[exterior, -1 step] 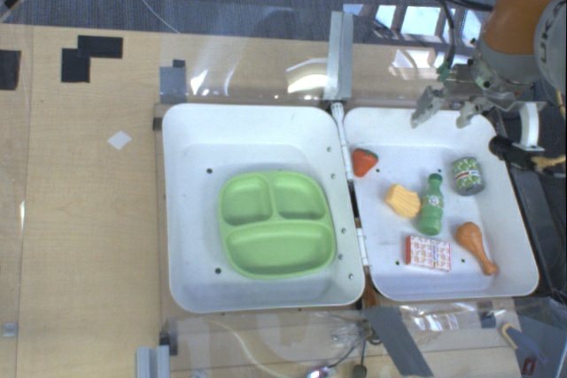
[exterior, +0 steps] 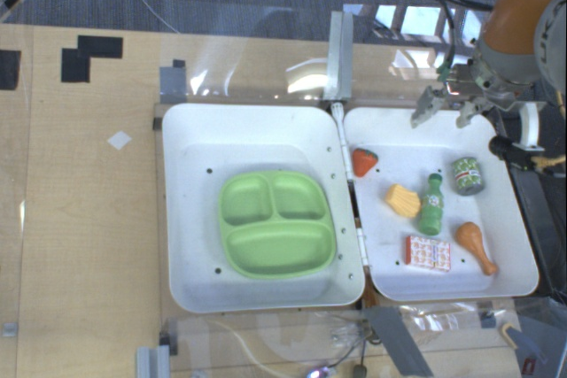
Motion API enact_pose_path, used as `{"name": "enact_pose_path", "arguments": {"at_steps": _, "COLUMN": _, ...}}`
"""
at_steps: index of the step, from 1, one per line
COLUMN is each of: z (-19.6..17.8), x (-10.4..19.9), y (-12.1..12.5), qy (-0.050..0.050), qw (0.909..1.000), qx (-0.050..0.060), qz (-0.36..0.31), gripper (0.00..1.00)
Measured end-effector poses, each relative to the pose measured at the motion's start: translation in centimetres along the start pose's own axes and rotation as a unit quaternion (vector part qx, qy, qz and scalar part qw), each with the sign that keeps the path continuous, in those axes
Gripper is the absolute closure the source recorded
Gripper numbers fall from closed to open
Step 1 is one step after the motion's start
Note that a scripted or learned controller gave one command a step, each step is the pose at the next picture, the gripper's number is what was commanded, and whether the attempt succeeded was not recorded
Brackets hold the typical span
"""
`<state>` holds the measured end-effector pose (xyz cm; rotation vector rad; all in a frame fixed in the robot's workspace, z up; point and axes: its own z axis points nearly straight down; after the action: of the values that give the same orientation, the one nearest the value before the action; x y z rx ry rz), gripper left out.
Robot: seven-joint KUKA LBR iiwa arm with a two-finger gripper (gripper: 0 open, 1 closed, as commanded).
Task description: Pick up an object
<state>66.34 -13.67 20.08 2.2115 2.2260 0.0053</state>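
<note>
The gripper (exterior: 446, 109) is seen above the far edge of the right bin (exterior: 523, 274), fingers (exterior: 425, 111) spread apart w/ nothing between them. Items are laid out nearer the camera than the fingers: strawberry (exterior: 364, 161) to their left, can (exterior: 467, 175) to their right, green bottle (exterior: 431, 204), corn (exterior: 403, 201), drumstick (exterior: 476, 246), carton (exterior: 428, 252). A green divided plate (exterior: 276, 223) is located in the left bin (exterior: 182, 217), well apart.

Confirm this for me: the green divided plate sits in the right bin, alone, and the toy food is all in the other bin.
Not quite. The green divided plate sits in the left bin, alone, as the camera view shows; the toy food is all in the right bin.
</note>
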Motion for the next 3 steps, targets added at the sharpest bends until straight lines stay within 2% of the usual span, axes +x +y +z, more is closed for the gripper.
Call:
{"name": "enact_pose_path", "arguments": {"at_steps": 1, "z": 10.3, "x": 2.2, "y": 0.6, "qy": 0.000, "qw": 1.0000, "qx": 0.000, "qz": -0.001, "gripper": 0.00}}
{"name": "enact_pose_path", "arguments": {"at_steps": 2, "z": 11.0, "x": 2.3, "y": -4.9, "qy": 0.000, "qw": 1.0000, "qx": -0.004, "qz": 0.002, "gripper": 0.00}}
{"name": "enact_pose_path", "arguments": {"at_steps": 3, "z": 10.9, "x": 3.8, "y": -6.2, "qy": -0.001, "qw": 1.0000, "qx": -0.006, "qz": 0.002, "gripper": 0.00}}
